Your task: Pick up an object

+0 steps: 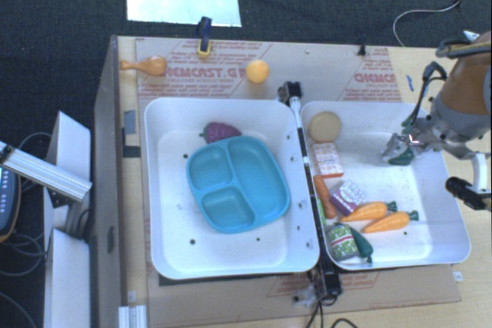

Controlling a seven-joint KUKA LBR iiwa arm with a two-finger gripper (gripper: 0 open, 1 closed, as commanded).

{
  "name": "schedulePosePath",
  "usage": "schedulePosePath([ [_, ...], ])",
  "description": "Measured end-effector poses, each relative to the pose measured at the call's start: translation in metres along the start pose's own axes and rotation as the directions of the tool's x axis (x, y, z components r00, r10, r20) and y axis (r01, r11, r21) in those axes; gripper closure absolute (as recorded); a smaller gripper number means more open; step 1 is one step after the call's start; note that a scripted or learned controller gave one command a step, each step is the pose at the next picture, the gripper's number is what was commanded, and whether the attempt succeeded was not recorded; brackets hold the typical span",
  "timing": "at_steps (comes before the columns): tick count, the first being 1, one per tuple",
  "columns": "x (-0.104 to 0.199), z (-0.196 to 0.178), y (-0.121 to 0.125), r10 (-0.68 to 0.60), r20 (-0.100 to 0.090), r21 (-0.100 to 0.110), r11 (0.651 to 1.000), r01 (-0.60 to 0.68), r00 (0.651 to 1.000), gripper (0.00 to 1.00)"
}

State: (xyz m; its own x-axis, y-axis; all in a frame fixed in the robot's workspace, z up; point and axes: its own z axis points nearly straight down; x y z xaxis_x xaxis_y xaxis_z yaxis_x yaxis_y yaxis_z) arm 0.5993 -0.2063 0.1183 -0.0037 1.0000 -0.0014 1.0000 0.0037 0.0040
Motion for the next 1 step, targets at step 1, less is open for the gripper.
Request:
schedulePosePath([
  [1, 0.0777, -0.0250, 0.0708, -0.001, -0.002, 0.000, 1.000, 0.001, 1.000, 1.00],
])
